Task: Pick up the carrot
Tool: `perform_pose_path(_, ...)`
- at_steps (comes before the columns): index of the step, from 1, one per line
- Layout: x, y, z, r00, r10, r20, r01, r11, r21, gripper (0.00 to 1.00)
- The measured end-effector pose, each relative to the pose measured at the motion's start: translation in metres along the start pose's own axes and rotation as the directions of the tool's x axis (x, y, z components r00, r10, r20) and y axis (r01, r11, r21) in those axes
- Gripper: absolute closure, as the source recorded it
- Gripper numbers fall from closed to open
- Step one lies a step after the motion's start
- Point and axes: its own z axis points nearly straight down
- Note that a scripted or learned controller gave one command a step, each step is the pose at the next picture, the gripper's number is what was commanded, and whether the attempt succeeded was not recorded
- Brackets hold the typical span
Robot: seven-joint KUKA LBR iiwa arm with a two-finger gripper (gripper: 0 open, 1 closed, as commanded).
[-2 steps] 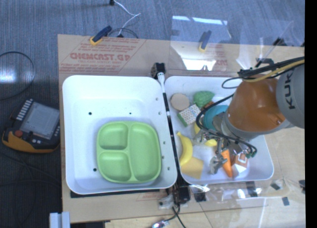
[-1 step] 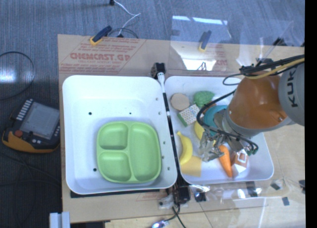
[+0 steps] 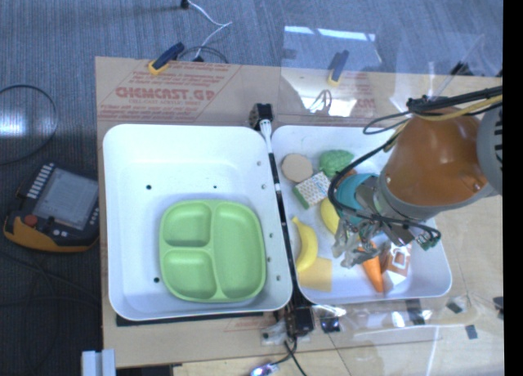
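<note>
the carrot (image 3: 374, 273) is being seen at five o'clock in the right bin (image 3: 433, 284), just under the end effector (image 3: 358, 243), whose grip cannot be told, and a miss is being risked by the crowding box (image 3: 399, 261) and banana (image 3: 306, 245).

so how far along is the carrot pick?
Done: the arm's gripper is down in the right bin, among the toys. In hand: nothing I can confirm; the carrot lies on the bin floor just beside it. Left: grasp and lift.
</note>
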Motion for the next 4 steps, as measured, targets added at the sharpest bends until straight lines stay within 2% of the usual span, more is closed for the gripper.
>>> perform_pose_path(1,0.000,0.000,0.001,1.000,0.000,-0.001,0.000,1.000,-0.001,0.00)
perform_pose_path(2,0.003,-0.003,0.047,0.980,0.197,0.004,-0.197,0.980,0.002,0.00)
perform_pose_path(3,0.000,-0.004,0.035,0.980,0.197,0.013,-0.197,0.980,0.007,1.00)
perform_pose_path(4,0.007,-0.007,0.003,0.974,0.225,0.000,-0.225,0.974,0.002,1.00)
